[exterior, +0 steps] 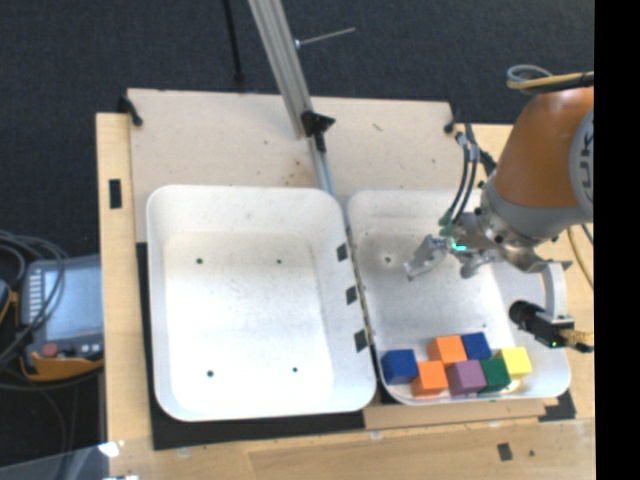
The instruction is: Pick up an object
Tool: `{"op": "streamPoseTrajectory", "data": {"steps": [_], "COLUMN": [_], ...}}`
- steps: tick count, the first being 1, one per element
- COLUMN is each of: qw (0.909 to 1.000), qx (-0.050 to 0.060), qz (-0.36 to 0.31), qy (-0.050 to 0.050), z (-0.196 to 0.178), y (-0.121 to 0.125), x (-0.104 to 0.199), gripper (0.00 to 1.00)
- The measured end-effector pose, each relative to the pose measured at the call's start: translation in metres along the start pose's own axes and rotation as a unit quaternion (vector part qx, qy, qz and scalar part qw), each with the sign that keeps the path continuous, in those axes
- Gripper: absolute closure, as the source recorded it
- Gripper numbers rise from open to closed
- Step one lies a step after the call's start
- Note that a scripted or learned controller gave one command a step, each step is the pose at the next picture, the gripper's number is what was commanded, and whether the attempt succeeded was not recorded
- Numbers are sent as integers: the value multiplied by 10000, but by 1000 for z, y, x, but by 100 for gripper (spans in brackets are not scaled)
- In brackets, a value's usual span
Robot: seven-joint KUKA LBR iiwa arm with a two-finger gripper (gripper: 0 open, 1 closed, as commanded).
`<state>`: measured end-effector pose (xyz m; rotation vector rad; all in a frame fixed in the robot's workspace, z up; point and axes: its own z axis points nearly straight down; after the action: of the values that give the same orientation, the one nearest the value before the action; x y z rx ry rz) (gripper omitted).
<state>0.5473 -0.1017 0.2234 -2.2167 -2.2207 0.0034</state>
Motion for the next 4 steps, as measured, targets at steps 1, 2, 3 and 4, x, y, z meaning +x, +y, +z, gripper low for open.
{"op": "streamPoseTrajectory", "data": {"steps": [1, 2, 3, 4], "qw": [10000, 10000, 10000, 10000], "qx": [-27, 1, 7, -29], "qz": [15, 24, 22, 28], "qy": [-5, -10, -9, -17], "z": [-2, 41, 104, 126], "y": [1, -3, -2, -1], "x": [0, 1, 3, 1], "gripper": [0, 0, 0, 0]}}
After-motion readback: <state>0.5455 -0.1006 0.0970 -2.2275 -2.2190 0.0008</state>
